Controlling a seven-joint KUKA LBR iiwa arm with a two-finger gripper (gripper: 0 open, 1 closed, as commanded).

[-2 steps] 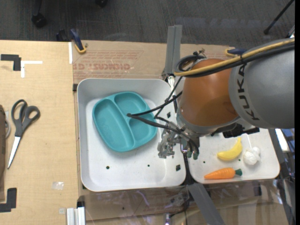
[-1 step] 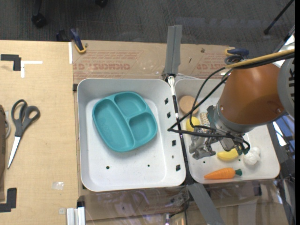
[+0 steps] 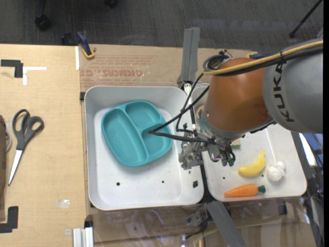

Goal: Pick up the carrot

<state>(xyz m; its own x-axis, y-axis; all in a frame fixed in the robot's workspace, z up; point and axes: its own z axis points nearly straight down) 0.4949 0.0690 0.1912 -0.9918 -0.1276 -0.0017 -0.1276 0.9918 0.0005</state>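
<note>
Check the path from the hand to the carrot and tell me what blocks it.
Nothing visible blocks it. The hand hangs near the divider between the bins, and the carrot lies at the right bin's near edge, lower right of it. The banana and a white object sit above the carrot, off the direct line, with bare bin floor between.

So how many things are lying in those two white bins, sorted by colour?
Teal: 1, plate
Yellow: 1, banana
White: 1, a small lumpy thing
Orange: 1, carrot
Total: 4
</note>
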